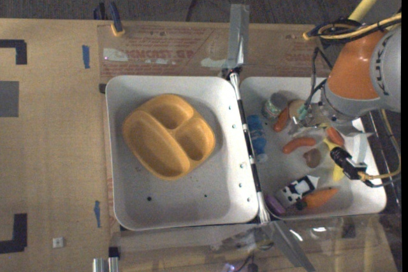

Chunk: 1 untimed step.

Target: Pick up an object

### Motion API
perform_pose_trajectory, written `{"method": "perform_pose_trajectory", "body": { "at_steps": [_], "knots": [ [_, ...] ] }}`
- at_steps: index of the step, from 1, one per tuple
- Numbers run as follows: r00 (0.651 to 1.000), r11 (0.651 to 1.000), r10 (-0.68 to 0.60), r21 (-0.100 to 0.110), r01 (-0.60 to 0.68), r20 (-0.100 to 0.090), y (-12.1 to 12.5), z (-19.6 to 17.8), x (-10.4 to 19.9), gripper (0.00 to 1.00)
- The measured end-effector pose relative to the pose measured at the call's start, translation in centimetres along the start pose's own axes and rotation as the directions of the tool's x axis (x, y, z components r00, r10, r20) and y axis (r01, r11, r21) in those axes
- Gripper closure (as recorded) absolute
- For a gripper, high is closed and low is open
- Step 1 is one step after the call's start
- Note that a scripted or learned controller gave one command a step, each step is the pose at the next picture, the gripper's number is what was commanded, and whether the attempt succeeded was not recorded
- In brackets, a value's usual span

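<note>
Counter [51, 137]: light wood surface with black tape marks at the left edge and blue tape strips; it carries two shallow white bins side by side.

Left bin [127, 200]: centre of the frame. Contents: one orange divided plate [169, 135] with three compartments, lying flat in the bin's upper-middle part.

Right bin [370, 200]: right of the frame, its edge touching the left bin along a shared divider. Contents, small toy items:
- blue object [256, 136] against the bin's left wall;
- grey round object [278, 101] near the upper left corner;
- orange sausage-shaped piece [282, 120], tilted, just beside the grey object;
- orange-red sausage-shaped piece [299, 144], mid-bin;
- brownish round object [312, 157], just right of it;
- yellow piece [336, 162] near the arm's black fitting;
- black-and-white object [297, 189] at the lower edge;
- carrot-like orange piece [320, 197], touching the black-and-white object's right side;
- purple object [275, 204] in the lower left corner.

Arm: grey with an orange band, entering from the upper right of the frame, with cables around it. Gripper [310, 115] low over the upper-middle of the right bin, near the tilted orange piece. Whether the fingers are spread or closed, and whether anything is between them, cannot be told.
</note>
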<state>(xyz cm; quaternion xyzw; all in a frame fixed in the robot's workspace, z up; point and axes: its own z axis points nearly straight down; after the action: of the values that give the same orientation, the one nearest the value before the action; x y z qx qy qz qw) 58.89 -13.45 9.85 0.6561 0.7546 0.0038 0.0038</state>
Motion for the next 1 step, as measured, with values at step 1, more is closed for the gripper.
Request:
{"method": "perform_pose_trajectory", "body": {
  "at_steps": [1],
  "knots": [
    [1.0, 1.0, 0.0, 0.0, 0.0, 0.0, -0.01, 0.01, -0.01, 0.0]
  ]
}}
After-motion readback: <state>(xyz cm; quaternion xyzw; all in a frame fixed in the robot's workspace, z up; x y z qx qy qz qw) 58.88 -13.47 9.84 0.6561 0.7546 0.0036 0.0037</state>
